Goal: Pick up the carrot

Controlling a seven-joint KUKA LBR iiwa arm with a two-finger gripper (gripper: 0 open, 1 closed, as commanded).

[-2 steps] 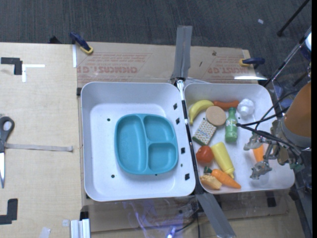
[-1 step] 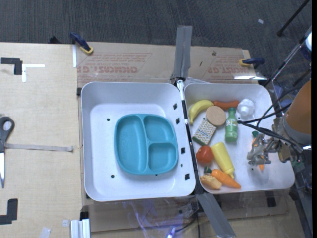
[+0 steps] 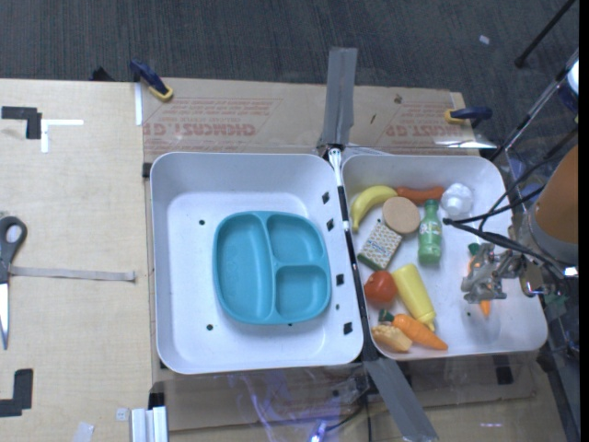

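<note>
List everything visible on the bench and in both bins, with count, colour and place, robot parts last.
plate: 1, teal, three compartments, in the left bin
left bin: 1, white, centre of bench
right bin: 1, white, beside the left bin
banana: 1, yellow, top left of right bin
carrot: 1, orange, bottom of right bin
second carrot-like piece: 1, orange, top of right bin
tomato: 1, red, left side of right bin
green bottle: 1, green, middle of right bin
yellow bottle: 1, yellow, above the carrot
round brown piece: 1, tan, beside the banana
scissors: 1, grey, left edge of bench
clamps: 2, blue and yellow, back of bench
gripper: 1, metallic, over the right bin's right side
</note>
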